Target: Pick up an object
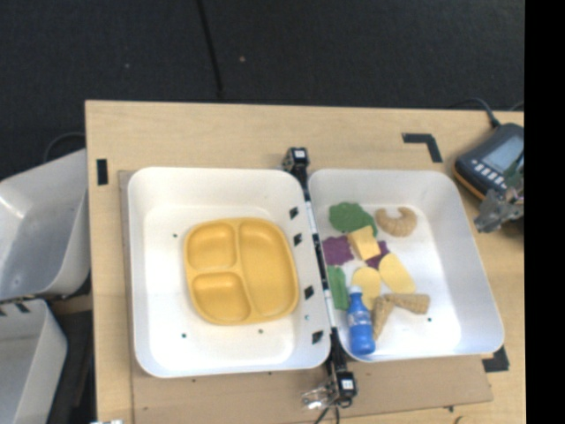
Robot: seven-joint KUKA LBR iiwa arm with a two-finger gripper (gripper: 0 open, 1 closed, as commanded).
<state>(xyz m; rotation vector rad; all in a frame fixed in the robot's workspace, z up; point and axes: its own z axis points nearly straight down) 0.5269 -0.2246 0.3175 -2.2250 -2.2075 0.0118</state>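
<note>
Two bins on worktop; toys cluster in right bin point(441, 325).
Tool point(500, 208) at right edge, state cannot be told. Recommend targeting isolated croissant point(396, 222), descending vertically.

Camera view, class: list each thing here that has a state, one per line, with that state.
Yellow tray: upright, lying in the left bin.
Blue bottle: lying on its side, right bin.
Croissant: lying apart from the pile.
Hand: at the right edge, outside the bins.
</note>
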